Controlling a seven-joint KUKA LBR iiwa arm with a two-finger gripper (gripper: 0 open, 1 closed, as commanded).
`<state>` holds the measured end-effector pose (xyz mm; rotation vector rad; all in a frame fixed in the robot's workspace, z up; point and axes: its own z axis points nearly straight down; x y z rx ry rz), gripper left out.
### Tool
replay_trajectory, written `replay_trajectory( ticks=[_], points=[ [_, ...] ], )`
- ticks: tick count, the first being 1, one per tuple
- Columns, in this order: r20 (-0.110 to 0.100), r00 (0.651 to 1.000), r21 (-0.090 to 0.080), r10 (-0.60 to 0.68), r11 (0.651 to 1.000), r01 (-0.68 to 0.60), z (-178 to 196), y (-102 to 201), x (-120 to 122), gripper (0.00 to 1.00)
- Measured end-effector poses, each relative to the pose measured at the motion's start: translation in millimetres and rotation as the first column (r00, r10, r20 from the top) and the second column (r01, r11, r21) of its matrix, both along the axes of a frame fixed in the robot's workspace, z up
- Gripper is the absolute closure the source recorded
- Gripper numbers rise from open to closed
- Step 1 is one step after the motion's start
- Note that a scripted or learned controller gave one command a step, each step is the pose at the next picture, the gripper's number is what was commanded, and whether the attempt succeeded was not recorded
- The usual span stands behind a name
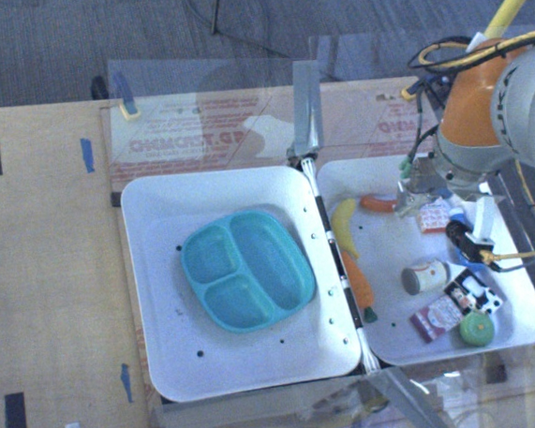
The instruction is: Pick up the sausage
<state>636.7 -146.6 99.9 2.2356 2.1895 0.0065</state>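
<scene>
Gripper (414, 194) hangs low over the right bin's (532, 319) far edge, its tip right at the reddish sausage (378, 203); whether it is apart or together cannot be made out. Just left lie a curved yellow banana (345, 225) and a tapered orange carrot (355, 285) along the wall. Open white floor lies mid-bin beside a pale can (425, 276)

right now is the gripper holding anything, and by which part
Cannot be told. The gripper sits at the right end of the sausage in the right bin, but the view does not show a hold.
</scene>
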Motion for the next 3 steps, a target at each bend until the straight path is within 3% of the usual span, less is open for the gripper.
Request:
replay_trajectory(
  ticks=[1, 2, 3],
  points=[
    [0.0, 1.0, 0.0, 0.0, 1.0, 0.0, -0.1, 0.3, 0.0, 0.0],
    [-0.016, 0.998, 0.002, 0.057, 0.998, -0.057, -13.4, 33.6, 29.4, 0.0],
    [-0.016, 0.998, 0.001, 0.059, 0.998, -0.059, -2.5, 34.2, 30.0, 1.0]
  ],
)
